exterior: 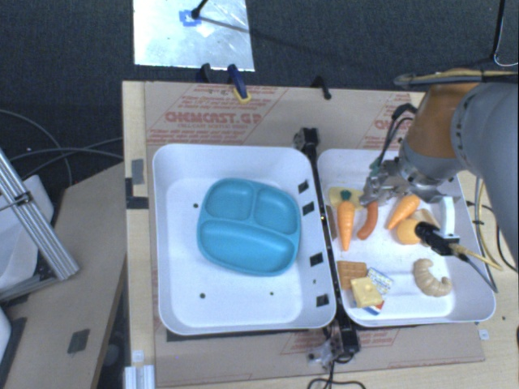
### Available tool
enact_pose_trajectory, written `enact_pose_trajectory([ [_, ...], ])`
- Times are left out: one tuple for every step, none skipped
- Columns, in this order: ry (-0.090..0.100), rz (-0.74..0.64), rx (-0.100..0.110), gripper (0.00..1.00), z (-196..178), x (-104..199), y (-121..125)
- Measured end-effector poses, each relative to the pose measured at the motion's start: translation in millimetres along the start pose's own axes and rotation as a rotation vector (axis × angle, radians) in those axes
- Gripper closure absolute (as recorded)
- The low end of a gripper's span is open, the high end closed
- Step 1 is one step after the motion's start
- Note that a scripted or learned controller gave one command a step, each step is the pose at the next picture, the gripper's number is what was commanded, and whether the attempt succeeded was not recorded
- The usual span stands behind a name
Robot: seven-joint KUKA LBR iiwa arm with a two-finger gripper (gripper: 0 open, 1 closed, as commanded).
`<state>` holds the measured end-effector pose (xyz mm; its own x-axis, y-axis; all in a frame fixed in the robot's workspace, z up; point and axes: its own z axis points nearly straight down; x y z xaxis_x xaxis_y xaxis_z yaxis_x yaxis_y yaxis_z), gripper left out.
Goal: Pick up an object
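Observation:
My gripper [376, 193] hangs low over the back of the right bin [470, 298], reaching in from the right. Just in front of it lies a reddish-orange sausage [369, 220], with a carrot [346, 224] to its left. A second orange carrot piece [403, 210] and a yellow-orange round piece [405, 232] lie to the gripper's right. A yellow piece with a green spot [340, 195] sits at the bin's back left. I see nothing held in the gripper.
Nearer the front of the right bin are a tan croissant [431, 277], a brown cracker [351, 271] and a yellow wrapped block [367, 291]. The left bin [174, 298] holds a blue divided plate [249, 224]. A raised divider [318, 217] separates the bins.

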<state>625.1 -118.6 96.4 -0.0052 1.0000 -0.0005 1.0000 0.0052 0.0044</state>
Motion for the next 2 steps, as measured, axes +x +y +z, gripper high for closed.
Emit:
enact_pose_trajectory([
  [0.0, 0.0, -0.002, 1.0, -44.7, 3.8, 4.1],
  [-0.001, -0.001, -0.004, 1.0, -109.9, 6.5, 6.6],
])
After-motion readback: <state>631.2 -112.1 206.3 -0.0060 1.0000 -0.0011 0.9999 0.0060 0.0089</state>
